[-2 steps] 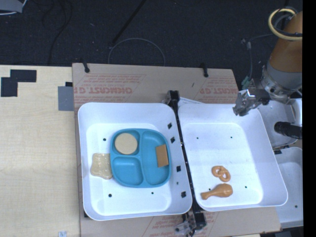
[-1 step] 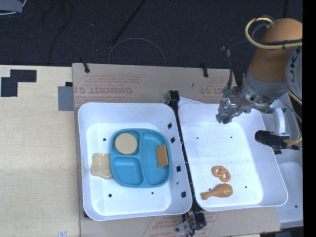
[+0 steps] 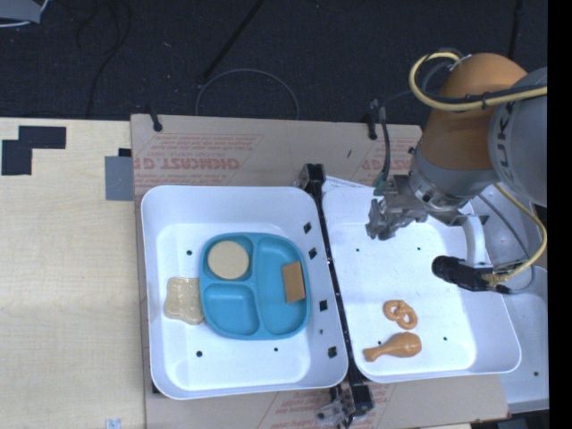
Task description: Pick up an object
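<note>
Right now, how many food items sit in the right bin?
2: a pretzel near the bin's middle front, and a drumstick just below it by the front rim. The arm may hide more at the back.

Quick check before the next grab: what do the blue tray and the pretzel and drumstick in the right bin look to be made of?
Blue tray: likely moulded plastic, smooth and evenly coloured, with rounded compartment walls. Pretzel and drumstick: probably plastic or rubber toy food, uniform orange-tan with a slight sheen; too small to tell hard from soft.
</note>
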Available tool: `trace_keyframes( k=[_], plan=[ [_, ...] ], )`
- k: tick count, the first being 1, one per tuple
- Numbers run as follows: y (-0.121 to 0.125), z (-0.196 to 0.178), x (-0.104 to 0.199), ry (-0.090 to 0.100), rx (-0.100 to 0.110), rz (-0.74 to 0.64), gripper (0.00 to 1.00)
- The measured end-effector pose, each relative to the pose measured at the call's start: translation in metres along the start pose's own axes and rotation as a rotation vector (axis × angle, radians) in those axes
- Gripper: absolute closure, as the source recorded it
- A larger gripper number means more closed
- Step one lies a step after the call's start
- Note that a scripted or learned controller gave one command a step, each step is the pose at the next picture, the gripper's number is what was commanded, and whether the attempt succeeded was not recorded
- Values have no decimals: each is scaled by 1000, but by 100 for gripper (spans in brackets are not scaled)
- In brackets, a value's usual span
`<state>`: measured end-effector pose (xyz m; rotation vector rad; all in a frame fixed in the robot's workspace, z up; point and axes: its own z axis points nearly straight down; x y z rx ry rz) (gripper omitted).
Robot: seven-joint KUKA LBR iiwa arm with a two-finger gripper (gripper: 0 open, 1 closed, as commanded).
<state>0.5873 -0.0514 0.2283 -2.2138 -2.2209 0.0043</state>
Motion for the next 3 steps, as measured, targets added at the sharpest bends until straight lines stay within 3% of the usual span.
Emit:
trace_keyframes(
  k=[1, 3],
  plan=[
    [-22, 1, 38, 0, 0, 0, 100],
    [-59, 6, 151, 0, 1, -2, 100]
  ],
)
